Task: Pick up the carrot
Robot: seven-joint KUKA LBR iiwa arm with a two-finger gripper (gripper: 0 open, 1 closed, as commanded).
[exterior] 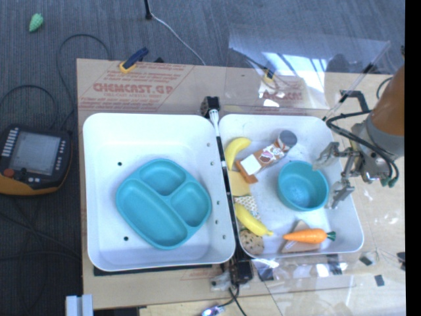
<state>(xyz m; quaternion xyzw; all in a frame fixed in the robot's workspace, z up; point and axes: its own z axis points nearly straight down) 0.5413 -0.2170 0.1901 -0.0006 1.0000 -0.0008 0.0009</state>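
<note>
The carrot (306, 236), orange with a green stub at its right end, lies flat near the front edge of the right bin (349, 224). An orange wedge-shaped piece sits tight against its left end. My gripper (333, 174) hovers over the right bin's right side, just right of the blue bowl (302, 185) and well behind the carrot. Its two fingers (326, 153) are spread apart, open, with nothing between them.
The right bin also holds two bananas (235, 151) (252, 220), a brown snack box (260, 159), a grey can (287, 138), a yellow slice (241, 185) and a cookie (250, 241). A blue divided plate (164, 203) lies in the left bin (105, 133).
</note>
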